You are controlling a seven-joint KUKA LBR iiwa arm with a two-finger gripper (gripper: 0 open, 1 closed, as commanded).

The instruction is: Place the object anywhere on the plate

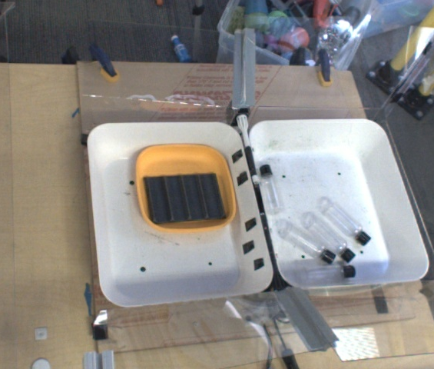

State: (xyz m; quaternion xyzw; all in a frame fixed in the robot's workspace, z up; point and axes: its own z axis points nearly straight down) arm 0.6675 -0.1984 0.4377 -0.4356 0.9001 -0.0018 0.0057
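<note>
at the near edge, a grey metal bracket (305, 321) sits below the two white bins. right bin (401, 198) — four clear tubes with black caps: one (269, 187) by the divider, long axis running near-to-far, cap at the far end; three (332, 233) lying slantwise, caps toward the near right. left bin (109, 206) — one yellow plate (155, 160) bearing one dark ribbed block (184, 198). the claw's state cannot be told. no legible writing.

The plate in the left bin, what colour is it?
Orange-yellow plate, holding a dark ridged block; camera view.
</note>
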